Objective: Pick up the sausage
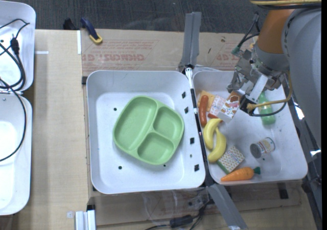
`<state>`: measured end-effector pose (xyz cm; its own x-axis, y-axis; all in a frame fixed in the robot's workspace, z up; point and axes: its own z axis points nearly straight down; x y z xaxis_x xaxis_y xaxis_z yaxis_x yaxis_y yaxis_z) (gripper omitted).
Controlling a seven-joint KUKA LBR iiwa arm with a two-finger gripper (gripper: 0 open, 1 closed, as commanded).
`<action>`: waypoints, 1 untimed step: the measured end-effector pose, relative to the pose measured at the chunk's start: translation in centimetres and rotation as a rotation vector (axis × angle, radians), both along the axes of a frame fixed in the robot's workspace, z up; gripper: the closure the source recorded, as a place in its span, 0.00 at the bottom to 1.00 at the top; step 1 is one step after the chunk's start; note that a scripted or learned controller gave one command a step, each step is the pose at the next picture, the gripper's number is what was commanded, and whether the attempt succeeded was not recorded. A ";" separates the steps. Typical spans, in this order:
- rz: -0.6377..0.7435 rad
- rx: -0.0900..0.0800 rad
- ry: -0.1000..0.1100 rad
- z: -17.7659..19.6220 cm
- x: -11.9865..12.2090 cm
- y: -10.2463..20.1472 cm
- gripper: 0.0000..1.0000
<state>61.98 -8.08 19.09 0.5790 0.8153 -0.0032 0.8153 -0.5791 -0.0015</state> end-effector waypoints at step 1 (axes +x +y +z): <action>-0.052 0.000 0.000 3.1 3.9 8.1 1.00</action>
<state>65.85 -0.02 22.18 0.6210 0.7838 -0.0033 0.7838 -0.6210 -0.0016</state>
